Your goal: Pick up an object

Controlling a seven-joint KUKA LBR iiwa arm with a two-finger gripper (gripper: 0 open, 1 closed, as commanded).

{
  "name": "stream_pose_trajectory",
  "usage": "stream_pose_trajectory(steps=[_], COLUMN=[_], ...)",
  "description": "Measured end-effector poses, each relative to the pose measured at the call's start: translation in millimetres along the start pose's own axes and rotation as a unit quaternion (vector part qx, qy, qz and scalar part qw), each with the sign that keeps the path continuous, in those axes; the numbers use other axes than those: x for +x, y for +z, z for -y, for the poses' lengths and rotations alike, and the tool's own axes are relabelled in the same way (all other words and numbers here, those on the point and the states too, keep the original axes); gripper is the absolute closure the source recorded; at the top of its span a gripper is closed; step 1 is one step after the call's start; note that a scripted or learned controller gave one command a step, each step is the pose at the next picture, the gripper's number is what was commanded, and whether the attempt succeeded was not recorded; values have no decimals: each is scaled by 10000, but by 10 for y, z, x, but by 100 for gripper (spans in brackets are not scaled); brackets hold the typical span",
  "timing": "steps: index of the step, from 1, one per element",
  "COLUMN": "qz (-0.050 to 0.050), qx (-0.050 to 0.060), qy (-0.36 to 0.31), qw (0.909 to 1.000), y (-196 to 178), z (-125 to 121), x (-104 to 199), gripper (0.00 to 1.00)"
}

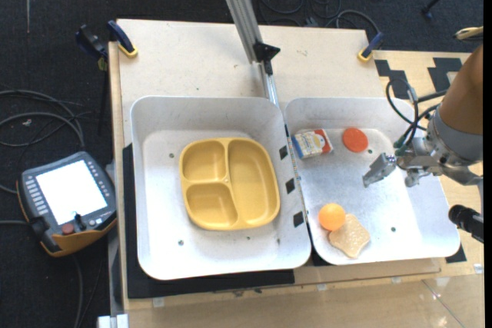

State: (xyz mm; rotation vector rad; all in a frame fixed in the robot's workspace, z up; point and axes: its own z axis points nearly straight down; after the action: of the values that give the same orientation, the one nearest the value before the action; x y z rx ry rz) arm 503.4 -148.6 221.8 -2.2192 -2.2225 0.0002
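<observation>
Hovering over the right bin (430, 242), my claw (378, 169) hangs spread and empty; the orange ball (332, 217) lies nearby at seven o'clock, touching the beige piece (351, 237).

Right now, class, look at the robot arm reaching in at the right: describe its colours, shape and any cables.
The arm is a rounded grey body with an orange band above the wrist. Black cables loop beside it. At its end sits a small grey metal gripper, angular in shape.
</observation>
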Motion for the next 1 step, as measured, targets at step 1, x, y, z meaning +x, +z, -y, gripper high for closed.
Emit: stream_pose_trajectory(steps=[1], qz=[1], qx=[-2], qy=[4], qw=[10000], y=[-1], z=[0], x=[-2], gripper=[0])
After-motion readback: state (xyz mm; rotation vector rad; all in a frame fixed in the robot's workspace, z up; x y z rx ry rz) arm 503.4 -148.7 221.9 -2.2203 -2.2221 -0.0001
